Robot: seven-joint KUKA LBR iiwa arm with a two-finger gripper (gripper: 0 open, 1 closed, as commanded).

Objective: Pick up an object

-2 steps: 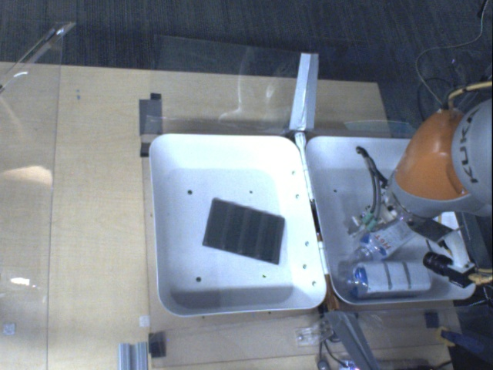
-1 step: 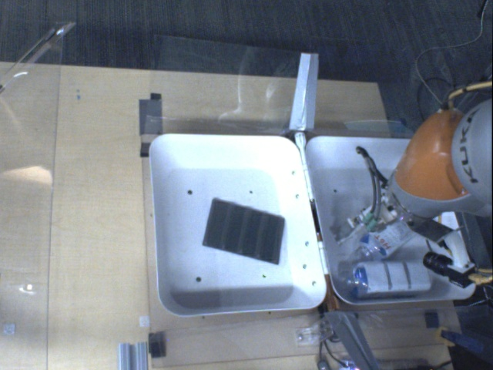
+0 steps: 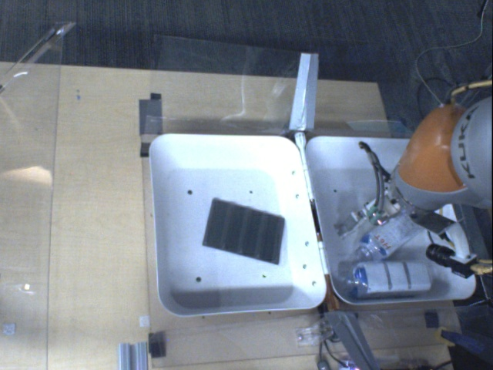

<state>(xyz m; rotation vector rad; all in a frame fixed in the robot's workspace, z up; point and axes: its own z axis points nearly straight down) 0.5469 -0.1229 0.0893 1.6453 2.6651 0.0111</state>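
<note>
Plastic bottle in right bin, tool above, dark ribbed pad left bin

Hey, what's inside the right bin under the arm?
In the right bin lies a clear plastic bottle near the front wall, another clear bottle by the gripper. The arm covers the bin's far right part.

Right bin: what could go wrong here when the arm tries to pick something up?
1. The clear plastic bottles in the right bin lie close together, so the gripper may push one aside instead of gripping it.
2. They are round and smooth, so one could slip out or roll.
3. They lie near the bin's front wall, which may block the approach.
</note>
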